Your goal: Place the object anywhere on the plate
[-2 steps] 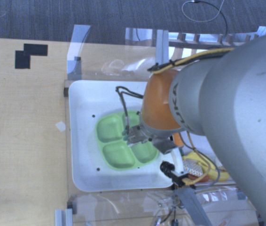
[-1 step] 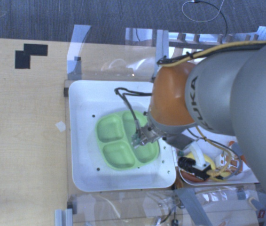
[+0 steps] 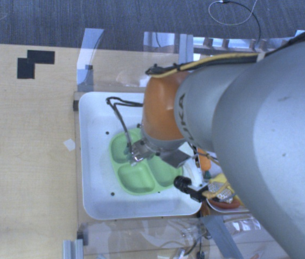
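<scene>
The arm (image 3: 238,112) reaches low over the green plate (image 3: 136,179) in the left bin (image 3: 96,166). Its end effector (image 3: 137,156) sits above the plate; its grip cannot be told. No object seen on the plate, so placing looks unfinished.

A shallow white bin (image 3: 96,161) sits on a light wooden bench (image 3: 28,161). Black blocky marks (image 3: 35,63) lie on the bench's far left. A thin white cable (image 3: 238,9) loops across the grey carpet (image 3: 115,7) beyond the bench.
</scene>
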Available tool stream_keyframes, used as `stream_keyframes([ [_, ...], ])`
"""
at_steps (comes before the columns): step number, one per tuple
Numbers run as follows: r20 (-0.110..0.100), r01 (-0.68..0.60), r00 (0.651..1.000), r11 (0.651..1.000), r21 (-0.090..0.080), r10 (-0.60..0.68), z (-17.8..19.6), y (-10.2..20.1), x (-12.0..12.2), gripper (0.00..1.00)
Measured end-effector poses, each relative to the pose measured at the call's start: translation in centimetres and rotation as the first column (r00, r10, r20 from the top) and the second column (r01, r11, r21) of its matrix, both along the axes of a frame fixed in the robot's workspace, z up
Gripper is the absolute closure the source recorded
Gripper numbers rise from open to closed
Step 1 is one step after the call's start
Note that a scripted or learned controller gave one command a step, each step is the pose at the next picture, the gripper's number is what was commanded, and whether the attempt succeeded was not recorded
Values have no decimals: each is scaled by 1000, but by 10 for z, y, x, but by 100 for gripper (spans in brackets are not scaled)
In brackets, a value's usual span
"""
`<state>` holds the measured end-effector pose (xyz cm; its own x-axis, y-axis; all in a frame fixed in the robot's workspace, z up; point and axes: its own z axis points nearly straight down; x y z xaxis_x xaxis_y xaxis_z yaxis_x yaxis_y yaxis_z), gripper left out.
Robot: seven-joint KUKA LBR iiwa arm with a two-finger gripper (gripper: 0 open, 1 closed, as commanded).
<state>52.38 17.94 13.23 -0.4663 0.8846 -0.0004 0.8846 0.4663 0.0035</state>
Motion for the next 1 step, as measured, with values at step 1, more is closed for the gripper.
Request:
stream_keyframes([
  [1, 23, 285, 958, 958, 28, -285, -26, -18, 59, 100],
])
